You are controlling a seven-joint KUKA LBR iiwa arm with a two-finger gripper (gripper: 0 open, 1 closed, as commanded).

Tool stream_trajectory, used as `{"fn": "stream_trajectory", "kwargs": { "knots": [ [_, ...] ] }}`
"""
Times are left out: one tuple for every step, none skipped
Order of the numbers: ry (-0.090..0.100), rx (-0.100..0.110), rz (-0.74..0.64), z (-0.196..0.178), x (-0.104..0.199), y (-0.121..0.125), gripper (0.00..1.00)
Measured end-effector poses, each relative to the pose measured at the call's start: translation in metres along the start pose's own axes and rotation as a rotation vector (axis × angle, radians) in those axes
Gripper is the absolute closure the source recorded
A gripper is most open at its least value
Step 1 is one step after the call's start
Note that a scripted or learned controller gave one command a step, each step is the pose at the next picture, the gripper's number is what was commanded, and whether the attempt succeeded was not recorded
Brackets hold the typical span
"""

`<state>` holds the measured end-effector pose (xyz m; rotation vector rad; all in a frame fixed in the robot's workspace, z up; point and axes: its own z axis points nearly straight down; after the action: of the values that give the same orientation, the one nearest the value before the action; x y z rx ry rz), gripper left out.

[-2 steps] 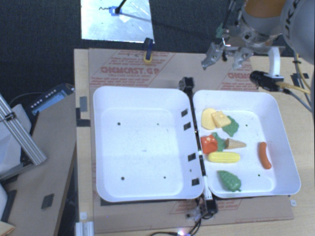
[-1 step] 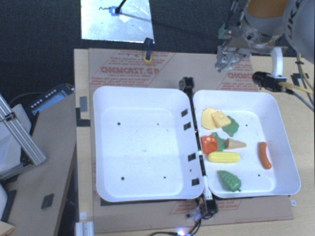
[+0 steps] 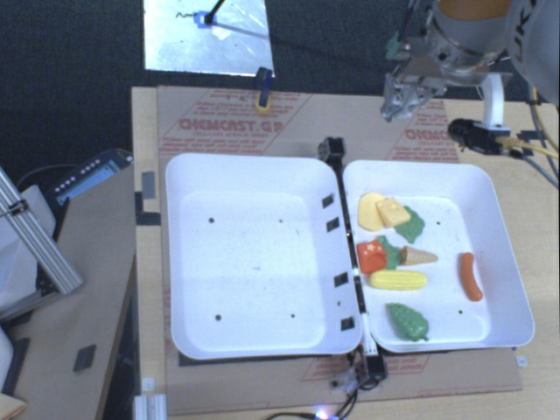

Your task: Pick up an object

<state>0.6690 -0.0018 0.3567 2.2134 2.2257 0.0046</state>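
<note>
Approach step: tool [image 3: 404,103] hangs beyond right bin [image 3: 503,226], grip state unclear; next, descend onto sausage [image 3: 471,276], lying apart from corn cob [image 3: 399,279]

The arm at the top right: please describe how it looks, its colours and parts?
The arm is pale grey with an orange band above the wrist. Below it hangs a silvery metal gripper, with thin dark cables running beside the wrist.

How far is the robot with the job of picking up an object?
Nothing looks done yet. The gripper hangs above the bench behind the right bin, carrying nothing. The corn cob, sausage and other toy foods lie in that bin. Left: descend, grasp one, lift.
</note>
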Motion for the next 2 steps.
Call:
{"fn": "stream_trajectory", "kwargs": {
  "knots": [
    [0.0,-0.001,0.0,-0.024,0.009,0.0,1.0],
    [0.0,-0.001,0.0,-0.052,0.024,0.0,1.0]
  ]
}}
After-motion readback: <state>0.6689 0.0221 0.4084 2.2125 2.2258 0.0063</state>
